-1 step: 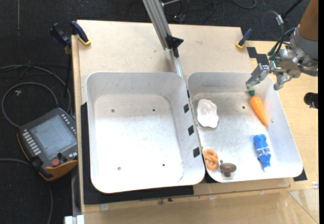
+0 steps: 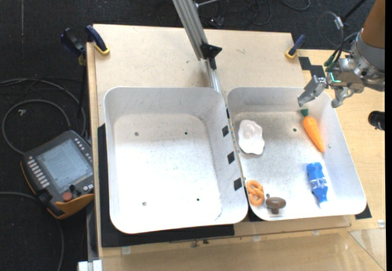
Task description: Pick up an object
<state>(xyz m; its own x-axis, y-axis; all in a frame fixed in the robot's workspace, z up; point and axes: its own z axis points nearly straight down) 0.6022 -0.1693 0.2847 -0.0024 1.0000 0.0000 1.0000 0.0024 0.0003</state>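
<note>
— What's on the bench from where you stand?

— Two white bins side by side. The left bin (image 2: pixel 125 141) is the biggest thing there, with a wide bare floor. The right bin (image 2: pixel 278 101) touches it along a shared middle edge, and everything loose lies in that one.

— And the arm?

— It comes in from the right, up at the far right corner. The gripper (image 2: pixel 325 93) hangs over the right bin's far rim, its two fingers spread apart with nothing between them.

— What's nearest to it?

— The carrot (image 2: pixel 313 132), just below the gripper on the near side, lying at a slant close to the bin's right wall. Little room between it and that wall; more on its left.

— The rest, by size?

— A white crumpled lump (image 2: pixel 250 137) sits toward the bin's left edge, with open floor between it and the carrot. A blue object (image 2: pixel 316 183) lies nearer me, by the right wall, below the carrot and apart from it. Then an orange pretzel-shaped piece (image 2: pixel 255 192) at the near left corner, close against the middle edge, and a small brown knob-like thing (image 2: pixel 275 204) just right of it, almost at the near rim.

— Any free room in that bin?

— The middle of its floor, between the lump, carrot and blue object.
</note>
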